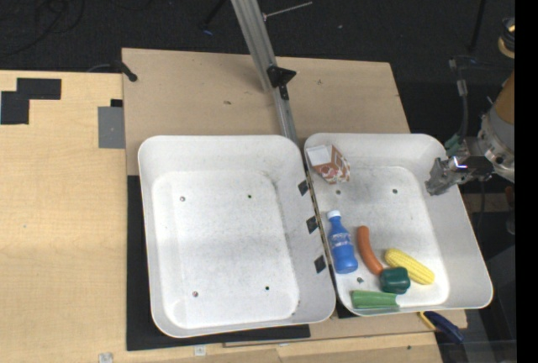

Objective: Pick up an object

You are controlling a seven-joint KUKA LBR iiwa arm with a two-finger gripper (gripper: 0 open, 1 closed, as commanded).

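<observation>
Right now, in the camera view, the gripper (440, 176) hangs over the right rim of the right bin (420, 147), near the far end of that side. It is small and dark there, so I cannot tell if it is released or clenched. Nothing shows in it.

All the toys lie in the right bin, and most of them are down at the near end. So the things to pick lie toward the near-left from the gripper, well apart from it.

The closest one is a small white and red box (326, 164), far across at the bin's left wall, near the top.

Lower down, a blue bottle (340, 243) lies along the left wall, with its long side running from far to near. Just beside it is an orange carrot (368, 248), lying almost the same way. A yellow corn (409, 265) lies slanted, near the carrot. A dark green round toy (393, 279) touches the corn. A long green toy (373, 299) lies flat across the near edge.

The left bin (220, 231) is just beside the right one, and I see only its white floor.

I think the arm must reach in, toward the near-left, and go down.
</observation>
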